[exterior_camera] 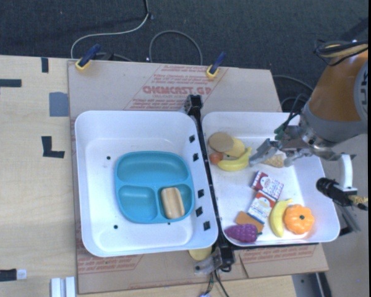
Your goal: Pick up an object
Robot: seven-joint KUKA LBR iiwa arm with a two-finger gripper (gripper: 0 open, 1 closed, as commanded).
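In right bin (pixel 331 184), near its back edge, end effector (pixel 267 153) hangs low, fingers pointing toward divider; cannot tell whether fingers open or closed. Just beside tip: yellow banana (pixel 235 162) with round tan cookie-like piece (pixel 222 142) at its back. Toward front edge: two small red-white cartons (pixel 266 185), second banana (pixel 277 218), orange pumpkin (pixel 298 219), purple grapes (pixel 242 232), small orange block (pixel 244 218). Left bin (pixel 89 184) carries blue divided tray (pixel 142 172); bread roll (pixel 172 202) in tray's front right compartment. Both bins sit on cardboard sheet (pixel 167 88) on counter (pixel 25 184).
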